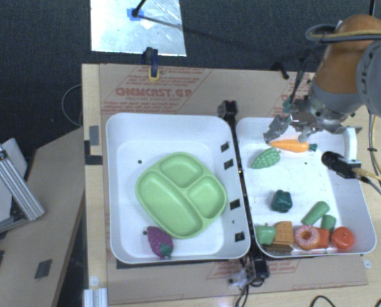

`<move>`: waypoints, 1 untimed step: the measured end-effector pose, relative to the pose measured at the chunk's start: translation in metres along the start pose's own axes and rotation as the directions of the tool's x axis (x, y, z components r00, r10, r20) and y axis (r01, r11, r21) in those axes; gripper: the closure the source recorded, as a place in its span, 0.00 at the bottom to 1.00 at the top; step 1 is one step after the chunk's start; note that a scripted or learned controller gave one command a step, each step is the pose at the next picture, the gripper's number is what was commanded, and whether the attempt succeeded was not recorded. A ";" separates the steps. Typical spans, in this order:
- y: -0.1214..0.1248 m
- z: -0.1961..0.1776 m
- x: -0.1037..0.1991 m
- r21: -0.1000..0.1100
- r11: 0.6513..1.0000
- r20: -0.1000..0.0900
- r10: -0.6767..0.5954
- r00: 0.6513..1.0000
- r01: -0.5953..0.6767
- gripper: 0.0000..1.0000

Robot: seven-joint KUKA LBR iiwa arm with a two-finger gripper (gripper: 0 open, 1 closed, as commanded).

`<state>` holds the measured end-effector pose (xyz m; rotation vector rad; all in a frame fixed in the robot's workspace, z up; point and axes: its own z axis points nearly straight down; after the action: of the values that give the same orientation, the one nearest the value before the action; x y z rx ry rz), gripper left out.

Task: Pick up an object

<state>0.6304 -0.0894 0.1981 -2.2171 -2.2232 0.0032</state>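
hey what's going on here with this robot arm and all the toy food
A grey robot arm reaches in over the right bin, its gripper hovering at the far end just above a toy carrot and a green corn cob. Nothing is visibly held yet. More toy food sits along that bin's near edge, including a doughnut and a tomato. The left bin holds a green divided plate and purple grapes.

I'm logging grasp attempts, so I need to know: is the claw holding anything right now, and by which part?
Cannot be told. The claw sits just above the toy carrot in the right bin, but no object visibly sits between its fingers.
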 end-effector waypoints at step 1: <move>0.001 -0.002 0.000 -0.004 1.000 0.000 -0.001 1.000 0.001 0.00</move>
<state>0.6315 -0.0892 0.2000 -2.2187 -2.2260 -0.0012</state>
